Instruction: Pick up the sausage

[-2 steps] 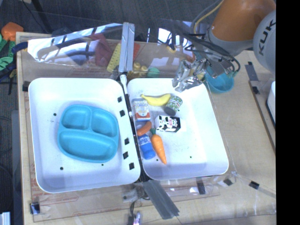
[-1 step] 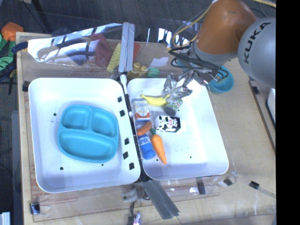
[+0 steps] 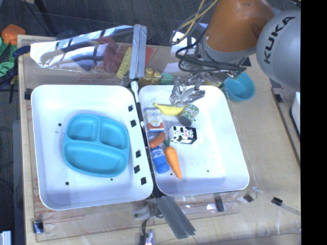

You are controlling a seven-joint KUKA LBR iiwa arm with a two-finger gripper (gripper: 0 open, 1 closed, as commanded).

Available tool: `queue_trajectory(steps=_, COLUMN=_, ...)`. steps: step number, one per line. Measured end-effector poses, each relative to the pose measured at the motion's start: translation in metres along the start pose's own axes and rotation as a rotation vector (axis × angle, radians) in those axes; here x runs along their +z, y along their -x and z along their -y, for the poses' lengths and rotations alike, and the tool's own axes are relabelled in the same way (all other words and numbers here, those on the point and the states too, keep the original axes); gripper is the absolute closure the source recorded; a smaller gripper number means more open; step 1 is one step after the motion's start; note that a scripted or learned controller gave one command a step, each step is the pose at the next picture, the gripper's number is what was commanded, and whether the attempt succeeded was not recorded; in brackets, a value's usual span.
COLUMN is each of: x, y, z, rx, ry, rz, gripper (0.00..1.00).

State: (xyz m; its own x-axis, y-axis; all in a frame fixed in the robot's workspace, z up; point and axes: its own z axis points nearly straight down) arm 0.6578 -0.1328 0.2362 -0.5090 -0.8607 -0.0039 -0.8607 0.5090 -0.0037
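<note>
The sausage (image 3: pixel 157 139) is a short reddish-brown piece lying at a slant near the left wall of the right bin (image 3: pixel 225 157). It sits just below a small carton (image 3: pixel 153 119) and above a blue bottle (image 3: pixel 160 163). My gripper (image 3: pixel 187 93) hangs at the far end of the right bin, right above a yellow banana (image 3: pixel 168 108). It is well apart from the sausage, up and to the right of it. Nothing shows held in it.
An orange carrot (image 3: pixel 173 160), a black-and-white cow-patterned box (image 3: pixel 184 135), a small can (image 3: pixel 191 111) and a dark lump (image 3: pixel 185 120) share the right bin. The left bin (image 3: pixel 46 111) holds a blue divided tray (image 3: pixel 96 144). A blue cup (image 3: pixel 240 87) stands behind the bin.
</note>
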Motion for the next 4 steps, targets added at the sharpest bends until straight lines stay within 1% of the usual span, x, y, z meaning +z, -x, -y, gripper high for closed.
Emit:
queue_trajectory(steps=1, x=0.059, y=0.017, z=-0.012, rx=-0.412, ry=0.009, rz=-0.002, gripper=1.0)
queue_trajectory(steps=2, x=0.026, y=0.042, z=-0.025, rx=-0.754, ry=0.001, rz=0.002, gripper=1.0)
queue_trajectory(steps=3, x=-0.024, y=-0.03, z=0.018, rx=-1.099, ry=-0.003, rz=0.001, gripper=1.0)
queue_trajectory(steps=4, x=0.034, y=-0.027, z=0.014, rx=-1.347, ry=0.011, rz=0.004, gripper=1.0)
